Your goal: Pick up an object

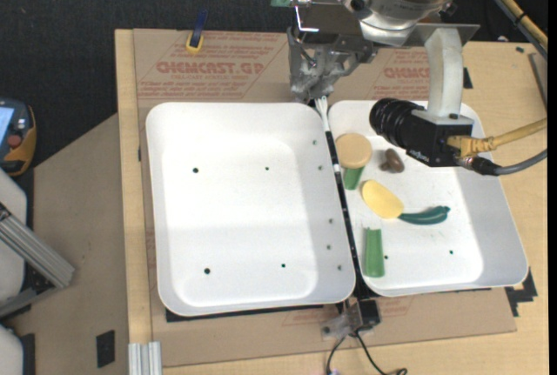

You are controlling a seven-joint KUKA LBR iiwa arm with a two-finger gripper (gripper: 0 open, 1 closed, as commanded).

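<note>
Two white bins sit side by side; the right bin (pixel 487 251) holds everything. From where I stand, a tan-capped green cylinder (pixel 353 157) lies by its left wall, with a yellow piece (pixel 381 199), a green stick (pixel 372 251), a curved teal piece (pixel 426 215) and a small brown lump (pixel 392 160) close around it. The gripper (pixel 315 82) hangs beyond the bin's far left corner; whether it is apart or together, I cannot tell.

A robotics lab — white bins (pixel 235 217) on a cardboard-covered bench (pixel 218 60), cables (pixel 513 138) and camera gear about.
</note>
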